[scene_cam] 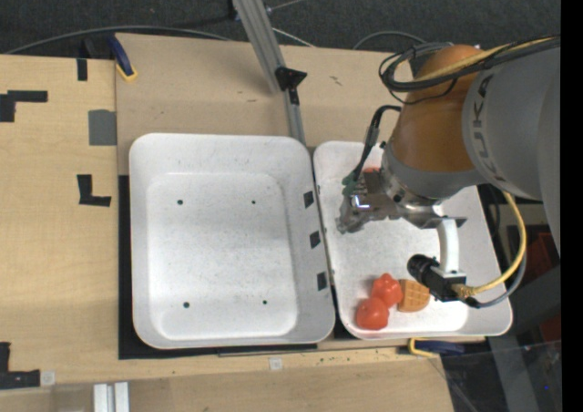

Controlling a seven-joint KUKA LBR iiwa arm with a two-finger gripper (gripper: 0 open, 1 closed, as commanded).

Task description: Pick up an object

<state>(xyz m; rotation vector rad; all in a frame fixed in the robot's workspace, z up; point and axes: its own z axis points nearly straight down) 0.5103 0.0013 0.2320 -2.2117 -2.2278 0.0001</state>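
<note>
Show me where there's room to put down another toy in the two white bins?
The left bin has the widest bare floor, open between all four of its walls. In the right bin it is crowded: the gripper hangs over its upper part, and red toys and an orange waffle-like piece sit by its near rim. A small bare patch lies between them.

lab — taped plywood bench [55, 219]; white bins [146, 246]; cabling [515, 255]
</note>
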